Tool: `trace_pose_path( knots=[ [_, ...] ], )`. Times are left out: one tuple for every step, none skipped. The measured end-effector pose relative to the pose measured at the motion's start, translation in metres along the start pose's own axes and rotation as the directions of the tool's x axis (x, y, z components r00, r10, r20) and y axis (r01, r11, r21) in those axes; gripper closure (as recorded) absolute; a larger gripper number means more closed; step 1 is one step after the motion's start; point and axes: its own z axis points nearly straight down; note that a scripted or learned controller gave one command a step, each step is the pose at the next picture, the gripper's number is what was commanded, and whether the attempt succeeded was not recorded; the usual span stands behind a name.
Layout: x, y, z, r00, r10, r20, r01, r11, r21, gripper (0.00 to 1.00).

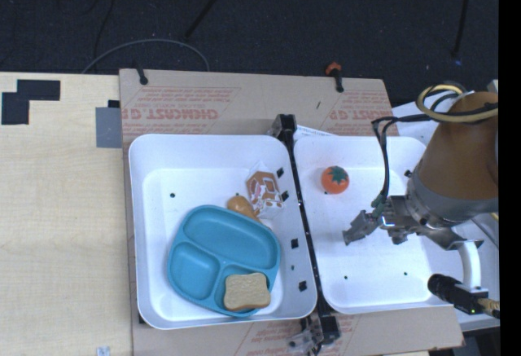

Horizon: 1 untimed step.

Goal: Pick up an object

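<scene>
A small orange-red tomato-like toy [334, 178] with a green top lies in the right bin [350, 289], toward its far left. My gripper [358, 230] hangs over the middle of that bin, below and to the right of the toy, apart from it. In the left bin [151, 175] a blue divided tray [220, 252] holds a slice of toast [247, 292]. A small clear packet with a brown print [263, 191] and an orange-brown piece [241, 205] rest at the tray's far edge.
The arm's grey and orange body [456, 167] covers the right bin's right side. A black divider rail [297, 216] runs between the bins. Cardboard [244, 102] lies under both bins, and a black cable [383, 142] loops beside the arm.
</scene>
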Motion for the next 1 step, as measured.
trace_pose_path(
  knots=[
    [-0.0003,0.0024,-0.0059,1.000,-0.002,0.001,0.002,1.000,-0.012,0.00]
  ],
)
